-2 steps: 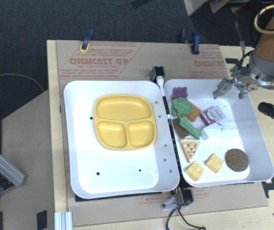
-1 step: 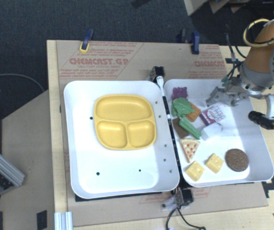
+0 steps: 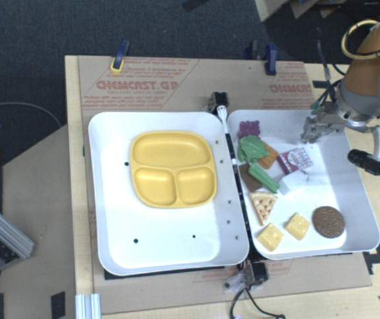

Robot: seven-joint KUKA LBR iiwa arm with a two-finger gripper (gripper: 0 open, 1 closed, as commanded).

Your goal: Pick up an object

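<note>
Lying diagonally, green toy (image 3: pixel 257 161), long axis upper-left to lower-right.

Dark blue-grey carpet floor (image 3: pixel 37 32) around desk (image 3: pixel 177 85). Desk top: brown paper-covered board with red print, held at far edge by yellow clamp (image 3: pixel 117 60) and blue clamp (image 3: pixel 270 57). Thin white cable (image 3: pixel 17 105) loops across floor at left. Lighting even, soft.

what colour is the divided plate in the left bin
Yellow: the three-compartment plate is plain yellow, seen clearly in the camera view.
</note>
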